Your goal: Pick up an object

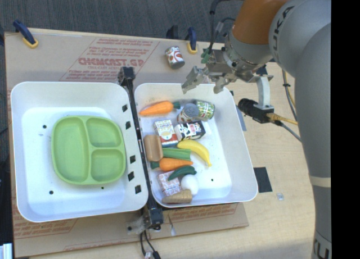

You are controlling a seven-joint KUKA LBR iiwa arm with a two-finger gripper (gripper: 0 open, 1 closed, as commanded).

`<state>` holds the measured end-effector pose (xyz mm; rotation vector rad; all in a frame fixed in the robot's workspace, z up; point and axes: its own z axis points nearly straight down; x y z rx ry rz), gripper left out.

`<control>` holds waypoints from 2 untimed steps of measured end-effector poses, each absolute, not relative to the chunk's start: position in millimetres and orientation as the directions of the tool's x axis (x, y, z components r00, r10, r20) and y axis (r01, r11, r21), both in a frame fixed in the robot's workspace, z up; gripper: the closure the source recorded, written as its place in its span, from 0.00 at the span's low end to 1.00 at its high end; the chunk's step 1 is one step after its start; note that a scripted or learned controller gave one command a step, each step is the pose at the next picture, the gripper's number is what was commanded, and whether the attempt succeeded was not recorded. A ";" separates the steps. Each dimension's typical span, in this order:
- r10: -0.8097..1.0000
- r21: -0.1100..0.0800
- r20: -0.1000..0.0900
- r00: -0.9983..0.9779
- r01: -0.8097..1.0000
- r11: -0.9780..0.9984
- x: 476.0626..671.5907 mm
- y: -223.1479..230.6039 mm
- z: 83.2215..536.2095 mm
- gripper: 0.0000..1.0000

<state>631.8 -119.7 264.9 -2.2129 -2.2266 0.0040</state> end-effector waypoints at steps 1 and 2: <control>1.000 0.001 -0.001 -0.006 1.000 0.006 654.1 -121.9 369.4 0.00; 1.000 0.000 -0.001 -0.003 1.000 0.003 645.4 -200.9 408.5 0.00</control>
